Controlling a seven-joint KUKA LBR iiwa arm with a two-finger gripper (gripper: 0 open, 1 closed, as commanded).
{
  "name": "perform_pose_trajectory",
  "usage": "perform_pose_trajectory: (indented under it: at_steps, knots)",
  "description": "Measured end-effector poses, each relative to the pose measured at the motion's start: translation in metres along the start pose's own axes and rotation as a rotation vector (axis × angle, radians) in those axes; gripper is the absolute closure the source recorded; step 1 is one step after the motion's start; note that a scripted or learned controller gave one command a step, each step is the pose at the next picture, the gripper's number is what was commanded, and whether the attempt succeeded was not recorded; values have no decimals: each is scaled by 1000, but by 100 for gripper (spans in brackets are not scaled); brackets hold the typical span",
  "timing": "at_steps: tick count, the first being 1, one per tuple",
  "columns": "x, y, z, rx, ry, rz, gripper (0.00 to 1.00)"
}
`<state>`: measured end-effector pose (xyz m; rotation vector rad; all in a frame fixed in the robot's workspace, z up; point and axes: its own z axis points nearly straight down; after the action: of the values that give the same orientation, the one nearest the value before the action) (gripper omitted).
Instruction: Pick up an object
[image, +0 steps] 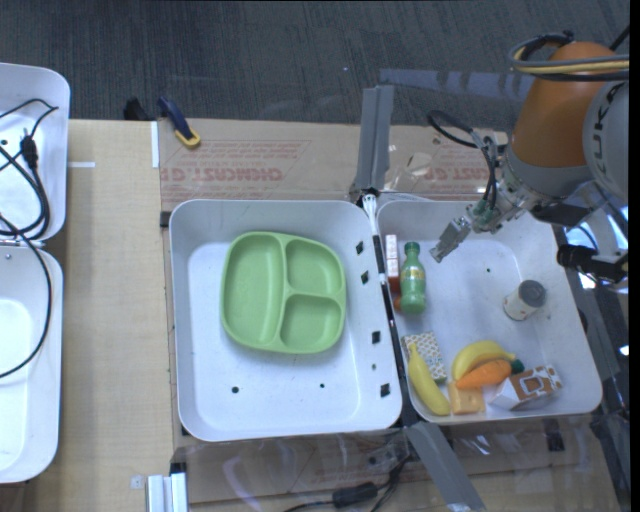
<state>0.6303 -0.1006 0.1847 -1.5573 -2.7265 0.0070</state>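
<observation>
My gripper (441, 249) hangs over the upper left part of the right bin (560, 330), slanting down and to the left from the orange-banded wrist. Nothing shows between it and the bin floor. A green bottle (411, 279) stands just below and left of its tip, against the bin's left wall, a short gap away. A small grey cylinder (524, 299) lies to the lower right of the gripper. Along the bin's front lie a banana (427, 382), a second yellow fruit (482, 354), an orange carrot (484, 374) and a small carton (531, 385).
A green divided plate (284, 292) lies in the left bin (200, 380). A small white and red box (390, 248) and a patterned pad (424, 347) sit by the right bin's left wall. Bare floor shows in the right bin's middle.
</observation>
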Motion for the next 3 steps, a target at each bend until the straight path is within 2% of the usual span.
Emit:
perform_pose_trajectory:
  at_steps: [1,2,3]
  knots:
    - [8,-13,-105,-4,-1,36,0]
    - [6,-35,4,-1,3,-95,0]
    - [-28,-101,95,-3,1,-96,0]
